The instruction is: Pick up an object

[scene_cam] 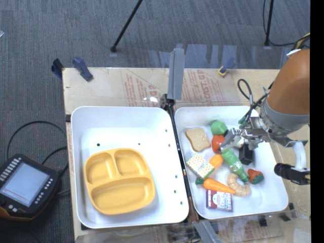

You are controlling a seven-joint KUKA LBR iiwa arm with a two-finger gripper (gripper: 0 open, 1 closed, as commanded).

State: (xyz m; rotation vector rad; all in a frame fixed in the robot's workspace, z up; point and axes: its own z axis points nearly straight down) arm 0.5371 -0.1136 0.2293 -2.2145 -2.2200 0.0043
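From my remote station: two shallow white plastic bins sit side by side on a printed board bench. The left bin point(126, 120) carries one glossy yellow tray point(119, 180), rounded at the corners and moulded into three compartments. The right bin point(268, 199) holds a heap of small toy foods. I count one tan bread slice point(197, 138), one rounded green piece point(218, 127), one red tomato-like piece point(217, 144), one checkered cube-shaped carton point(198, 165), one green bottle point(234, 164) lying tilted, one tapered orange carrot point(219, 185), one curled pale shrimp point(240, 183), one small red-and-green piece point(255, 176), and one flat pink-and-white packet point(219, 200) nearest the front wall.

The grey arm with its smooth orange band reaches in from the right; its gripper point(241, 142) hangs over the heap, just above the bottle's upper end and beside the tomato-like piece. I cannot tell whether its fingers are apart or together, and I see nothing between them.
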